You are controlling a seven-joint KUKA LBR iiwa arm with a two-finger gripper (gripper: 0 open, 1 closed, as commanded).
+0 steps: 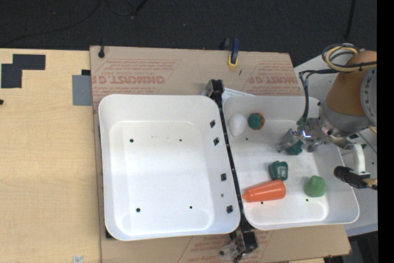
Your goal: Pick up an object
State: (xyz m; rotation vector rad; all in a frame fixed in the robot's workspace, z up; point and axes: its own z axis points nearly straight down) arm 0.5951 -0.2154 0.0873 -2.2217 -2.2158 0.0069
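Front edge: the black clip fitting (245, 242) at the near end of the divider lies nearest the camera; it appears to pin the two bins together so they cannot drift apart.
Tabletop: light wood surface (43, 163) with a brown cardboard sheet (160, 74) under the bins, probably as a liner.
Left white plastic bin (111, 132): shallow, with small dark holes in its floor; judged to be the drop side for picked items.
Black divider strip (223, 151): runs between the bins from far edge to near edge, keeping contents on one side.
Right white plastic bin (335, 215): holds all the loose objects, within the arm's reach from the right.
White egg-shaped object (237, 125): near the divider, just beside the green-and-orange ball (256, 121).
Orange carrot-shaped toy (265, 193): lies on its side near the front wall, tip toward the divider.
Dark green blocky toy (279, 170): just above the carrot, apart from it.
Pincer (296, 141): low over the bin floor, with a small teal object (295, 148) at its tips; whether it is clamped on that object cannot be told.
Light green rounded toy (316, 186): free-standing, well clear of neighbours, judged the easiest alternative target.
Grey arm with orange band (351, 95): enters from the right, angled down into the bin.
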